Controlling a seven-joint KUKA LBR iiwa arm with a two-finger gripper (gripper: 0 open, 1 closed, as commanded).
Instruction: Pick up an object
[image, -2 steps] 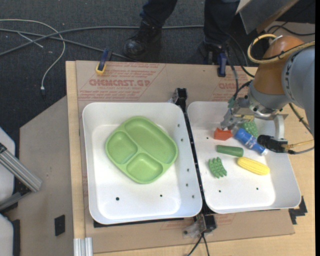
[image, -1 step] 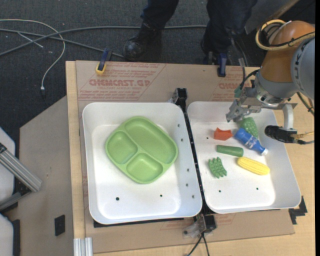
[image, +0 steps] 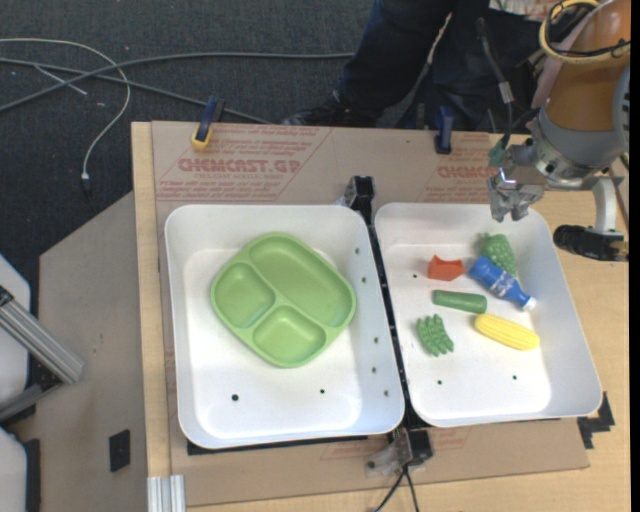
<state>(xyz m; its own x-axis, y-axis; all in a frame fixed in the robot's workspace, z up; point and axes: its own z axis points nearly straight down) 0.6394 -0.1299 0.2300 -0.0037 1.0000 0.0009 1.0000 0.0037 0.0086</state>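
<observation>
Two white bins sit side by side on the bench. The left bin (image: 190, 390) carries a green divided plate (image: 283, 298), lying near its middle and a little toward the far edge. The right bin (image: 480, 400) carries the loose pieces, and any of them would serve the task.

Going left to right across the right bin: a small green ridged piece (image: 434, 335) lies toward the near left part; a green cylinder (image: 459, 299) lies just beyond it, its long axis running roughly left to right; an orange-red piece (image: 446, 267) sits farther back. Then comes a blue bottle-like item (image: 499, 282), its long axis slanting from far left to near right, with its pale end pointing toward the right edge. Touching or just behind it is a green bumpy piece (image: 497, 250), which runs back toward the far edge. A yellow corn cob (image: 506, 332) lies nearer, long axis slanting slightly down to the right.

The gripper (image: 511, 207) hangs over the far edge of the right bin, toward its right corner (whether its fingers stand wide or narrow I cannot tell). The green bumpy piece is nearest, lying just toward the near edge from the gripper, the blue item next beyond it. A short descent forward looks like the likely move.
</observation>
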